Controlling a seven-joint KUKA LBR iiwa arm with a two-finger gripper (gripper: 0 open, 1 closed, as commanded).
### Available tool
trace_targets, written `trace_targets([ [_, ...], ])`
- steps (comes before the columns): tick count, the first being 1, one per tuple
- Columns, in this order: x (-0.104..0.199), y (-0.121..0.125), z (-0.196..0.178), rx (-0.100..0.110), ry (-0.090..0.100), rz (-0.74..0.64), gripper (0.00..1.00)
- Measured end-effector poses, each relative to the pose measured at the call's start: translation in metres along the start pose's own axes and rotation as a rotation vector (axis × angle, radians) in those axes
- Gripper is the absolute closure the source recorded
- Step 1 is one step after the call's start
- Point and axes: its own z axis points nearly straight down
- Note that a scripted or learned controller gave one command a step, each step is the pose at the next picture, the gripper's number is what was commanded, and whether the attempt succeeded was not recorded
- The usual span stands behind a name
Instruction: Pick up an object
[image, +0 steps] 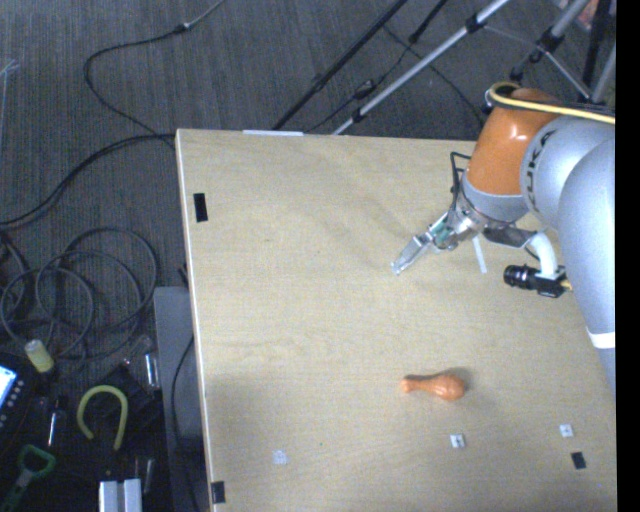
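Note:
A small orange object (435, 386), shaped like a drumstick with a thin neck pointing left, lies flat on the tan wooden tabletop (300, 300) toward the front right. My gripper (432, 248) hangs over the right middle of the table, below the orange wrist band (505, 150), and slants down to the left. It is well behind the orange object and apart from it, with nothing seen in it.
The table's left edge runs down from the back left corner, with a black mark (201, 207) near it. Small white tags (457, 440) and a black mark (578, 460) lie near the front right. Cables and tools cover the floor (80, 300) at left.

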Motion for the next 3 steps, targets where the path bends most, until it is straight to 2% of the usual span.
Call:
trace_targets([
  [1, 0.0, 0.0, 0.0, 0.0, 0.0, 0.0, 0.0],
  [2, 0.0, 0.001, -0.01, -0.002, -0.001, 0.001, 1.0],
  [3, 0.006, 0.003, -0.078, -0.002, 0.001, 0.048, 1.0],
])
